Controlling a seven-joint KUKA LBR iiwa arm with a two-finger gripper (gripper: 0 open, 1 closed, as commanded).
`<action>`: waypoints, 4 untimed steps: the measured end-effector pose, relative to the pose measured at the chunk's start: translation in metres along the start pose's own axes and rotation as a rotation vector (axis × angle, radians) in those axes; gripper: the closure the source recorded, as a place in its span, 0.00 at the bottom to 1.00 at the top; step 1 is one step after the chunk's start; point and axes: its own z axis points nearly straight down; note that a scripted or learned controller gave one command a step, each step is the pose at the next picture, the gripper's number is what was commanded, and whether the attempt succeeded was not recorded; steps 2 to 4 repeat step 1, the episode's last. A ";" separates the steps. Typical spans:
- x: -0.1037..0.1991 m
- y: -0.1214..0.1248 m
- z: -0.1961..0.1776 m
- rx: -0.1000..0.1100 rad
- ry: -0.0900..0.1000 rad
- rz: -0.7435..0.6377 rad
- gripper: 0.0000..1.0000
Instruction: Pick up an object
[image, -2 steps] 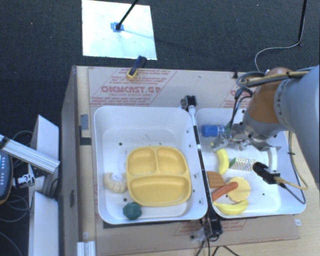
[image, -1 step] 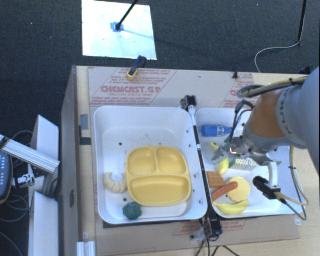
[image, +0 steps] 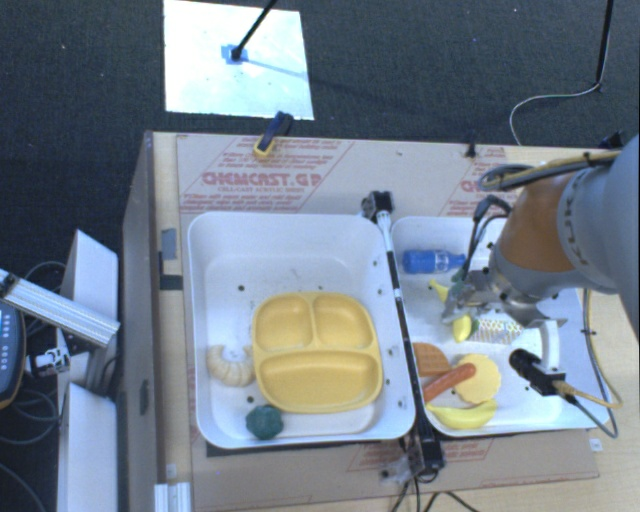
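While the gripper (image: 462, 305) hangs low in the right bin (image: 560, 405), apparently over a small yellow piece (image: 461, 327), its state is unclear; crowded neighbours could spoil the pick.

Bright, even overhead light on my bench; white bins (image: 300, 235) near blown out, soft shadows, pic slightly soft, floor dark upper left.
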 end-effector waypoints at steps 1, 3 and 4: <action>0.068 0.036 -0.091 -0.002 0.001 -0.001 1.00; 0.068 0.036 -0.091 -0.002 0.001 -0.001 1.00; 0.068 0.036 -0.091 -0.002 0.001 -0.001 1.00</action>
